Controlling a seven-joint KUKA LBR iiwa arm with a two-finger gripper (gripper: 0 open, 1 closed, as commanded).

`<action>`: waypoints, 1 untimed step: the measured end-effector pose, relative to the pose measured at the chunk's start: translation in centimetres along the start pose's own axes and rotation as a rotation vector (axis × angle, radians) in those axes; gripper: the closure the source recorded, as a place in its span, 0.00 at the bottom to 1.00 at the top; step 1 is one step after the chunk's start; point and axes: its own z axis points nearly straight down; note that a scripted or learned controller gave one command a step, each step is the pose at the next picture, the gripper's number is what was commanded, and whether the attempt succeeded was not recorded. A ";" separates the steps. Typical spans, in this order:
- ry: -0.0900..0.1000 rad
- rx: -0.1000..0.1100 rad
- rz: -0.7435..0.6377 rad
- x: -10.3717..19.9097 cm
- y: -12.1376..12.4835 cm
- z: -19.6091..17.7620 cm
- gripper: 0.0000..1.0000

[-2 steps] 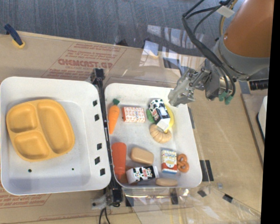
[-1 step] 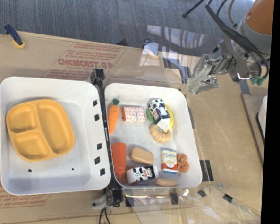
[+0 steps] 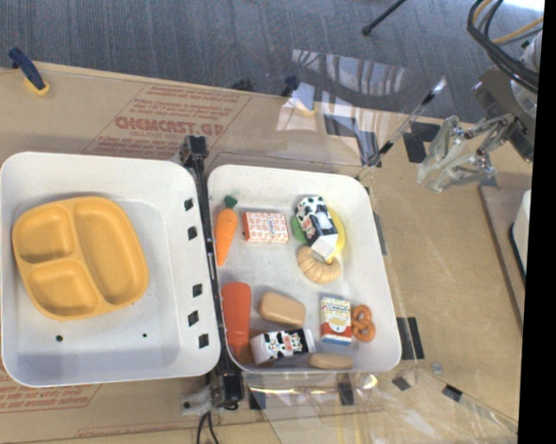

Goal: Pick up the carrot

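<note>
carrot [image 3: 225, 234] lies along the right bin's [image 3: 375, 241] left wall, green top pointing away. the hand [image 3: 448, 166] hovers off to the right above the tabletop [image 3: 444, 273], grip state unclear.

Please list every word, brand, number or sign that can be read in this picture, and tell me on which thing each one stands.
"CHEMCAST GP", red print on the brown protective sheet behind the left bin.
Smaller red print repeats across that sheet: too small to read.
Small orange box in the right bin: print too blurred to read.
Yellow carton: label too small to read.
Cow-patterned cartons and: no readable text.
</note>
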 end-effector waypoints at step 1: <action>-0.001 -0.001 -0.002 -0.1 0.1 0.0 0.00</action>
